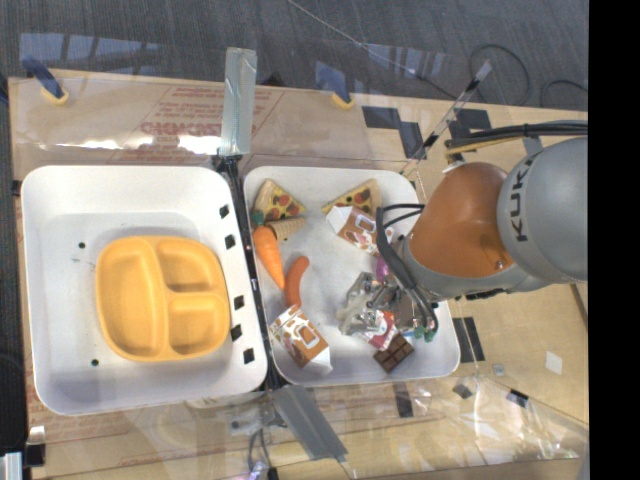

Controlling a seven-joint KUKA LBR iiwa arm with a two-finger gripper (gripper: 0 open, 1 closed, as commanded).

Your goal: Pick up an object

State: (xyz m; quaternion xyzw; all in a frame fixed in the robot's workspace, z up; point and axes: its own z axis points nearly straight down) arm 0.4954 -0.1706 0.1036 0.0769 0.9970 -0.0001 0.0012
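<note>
Camera view, from the near edge of the desk (120, 438) outward: the right bin (345, 373) carries a small carton with a brown-and-white print (300, 338) near its front left corner and a dark chocolate bar (393, 352) towards its front right. Just beyond the chocolate bar the end effector (372, 306) is low inside this bin, its metal parts standing among crumpled, shiny wrappers; whether its fingers are spread or pressed together cannot be told at this angle, and nothing can be seen pinched between them. Above it sits the arm's orange band (462, 233), with the grey link (550, 208) reaching in from the right.

Left of the end effector, towards the middle of the bin, an orange-red sausage-shaped toy (295, 280) lies beside a toy carrot (267, 252), the two close together near the bin's left wall. Farther back, a second small printed carton (357, 228) rests just beside the arm, and at the bin's far end two pizza-slice toys lie apart, one at the left (277, 205) and one at the right (357, 198).

The left bin (50, 208) holds a yellow divided tray (160, 296), well apart from the end effector. Clear plastic sheeting (130, 118) and strips of grey tape (238, 98) cover the desk beyond the bins.
</note>
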